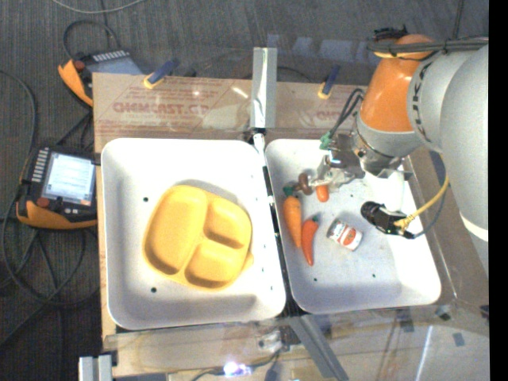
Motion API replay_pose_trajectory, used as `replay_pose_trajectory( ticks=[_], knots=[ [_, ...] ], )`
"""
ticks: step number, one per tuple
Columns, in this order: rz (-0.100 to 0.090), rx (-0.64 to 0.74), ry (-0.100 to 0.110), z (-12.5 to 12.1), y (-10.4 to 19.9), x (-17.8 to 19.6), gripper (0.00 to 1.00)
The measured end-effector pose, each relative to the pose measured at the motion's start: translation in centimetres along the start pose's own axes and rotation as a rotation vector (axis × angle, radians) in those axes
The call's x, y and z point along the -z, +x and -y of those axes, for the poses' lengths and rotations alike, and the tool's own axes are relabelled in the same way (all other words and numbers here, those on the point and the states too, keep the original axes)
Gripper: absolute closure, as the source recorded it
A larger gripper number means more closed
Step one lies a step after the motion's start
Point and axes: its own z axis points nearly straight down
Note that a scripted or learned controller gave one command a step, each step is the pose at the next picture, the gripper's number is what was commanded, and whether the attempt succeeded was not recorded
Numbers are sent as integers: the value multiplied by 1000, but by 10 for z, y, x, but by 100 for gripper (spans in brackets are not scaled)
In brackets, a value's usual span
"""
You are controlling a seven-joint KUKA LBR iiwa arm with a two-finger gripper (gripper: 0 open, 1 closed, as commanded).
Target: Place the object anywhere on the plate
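Right now the tool hangs low in the right bin; spread or pinched, can't tell. Carrot just below-left. Centre over it, then carry left to plate.

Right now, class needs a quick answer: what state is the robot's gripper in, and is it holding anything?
Gripper: over the right bin, near the carrot; open or closed cannot be told, and no object shows between its fingers.
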Motion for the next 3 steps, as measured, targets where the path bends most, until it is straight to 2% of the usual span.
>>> replay_pose_trajectory(
  ticks=[1, 2, 3],
  knots=[
    [-4, 154, 1, 39, 42, 8, 100],
    [-5, 162, 1, 64, 118, 12, 100],
    [-5, 161, 1, 64, 118, 12, 0]
  ],
)
